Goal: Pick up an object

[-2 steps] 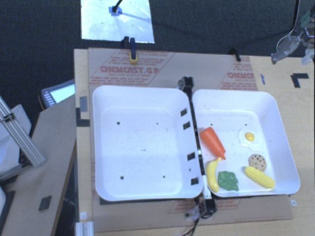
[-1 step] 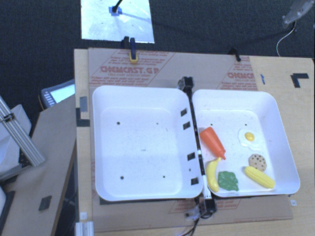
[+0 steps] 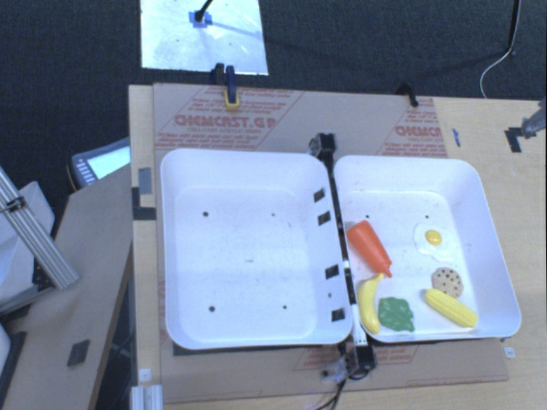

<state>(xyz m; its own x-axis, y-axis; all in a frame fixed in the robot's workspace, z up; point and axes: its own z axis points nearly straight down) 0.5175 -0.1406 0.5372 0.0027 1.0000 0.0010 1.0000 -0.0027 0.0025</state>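
Observation:
Several toy foods lie in the right bin (image 3: 466, 186). An orange carrot (image 3: 369, 244) rests near the bin's left wall. Below it a yellow banana (image 3: 369, 304) lies along that wall, touching a green leafy piece (image 3: 397, 314). A fried egg (image 3: 432, 238) sits toward the bin's right side, with a brown cookie (image 3: 447, 281) below it and a yellow corn cob (image 3: 451, 308) near the front right corner. A small grey part of the arm (image 3: 534, 123) shows at the right edge, well above and right of the bin.
The left bin (image 3: 171, 229) stands beside the right one, joined along a black-clipped divider (image 3: 333, 229). Both rest on a cardboard sheet (image 3: 256, 122) on the wooden bench. A silver plate (image 3: 203, 22) lies on the floor behind. A cable (image 3: 504, 54) hangs at the top right.

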